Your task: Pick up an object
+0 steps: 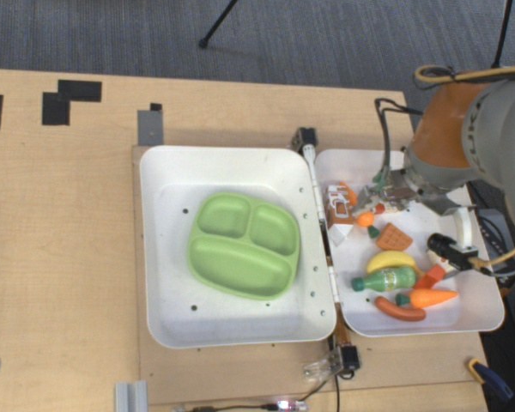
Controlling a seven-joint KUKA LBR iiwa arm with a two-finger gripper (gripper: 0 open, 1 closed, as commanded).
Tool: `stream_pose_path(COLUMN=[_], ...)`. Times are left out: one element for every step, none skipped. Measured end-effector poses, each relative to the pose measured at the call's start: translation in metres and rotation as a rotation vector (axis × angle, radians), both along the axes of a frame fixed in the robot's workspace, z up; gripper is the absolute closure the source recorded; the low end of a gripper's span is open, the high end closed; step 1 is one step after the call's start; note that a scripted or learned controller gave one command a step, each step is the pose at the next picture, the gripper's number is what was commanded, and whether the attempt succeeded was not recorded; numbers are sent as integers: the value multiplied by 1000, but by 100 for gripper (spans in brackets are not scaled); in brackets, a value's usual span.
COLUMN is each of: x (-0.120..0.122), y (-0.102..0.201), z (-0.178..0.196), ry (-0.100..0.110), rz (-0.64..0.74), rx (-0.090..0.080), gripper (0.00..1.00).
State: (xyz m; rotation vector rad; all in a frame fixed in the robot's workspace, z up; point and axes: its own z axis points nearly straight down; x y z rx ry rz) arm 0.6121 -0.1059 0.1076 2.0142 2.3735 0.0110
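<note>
Grey arm (489, 136) hides much of the right bin (489, 316); we cannot tell how the gripper (379, 197) stands. We see a green tray (243, 245) in the left bin (167, 230) on the wooden bench (60, 256)

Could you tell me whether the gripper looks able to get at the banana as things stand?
Probably yes: the banana lies uncovered in the right bin, just below the gripper, with only the waffle between them, so a short move should reach it.
</note>
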Motion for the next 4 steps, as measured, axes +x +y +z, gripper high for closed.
stream_pose_path(x=[0, -1, -2, -6], y=[0, 0, 1, 12], z=[0, 0, -1, -20], ry=[0, 3, 6, 15], rz=[-7, -40, -139, -302], rx=[0, 2, 5, 2], gripper=[0, 0, 0, 0])
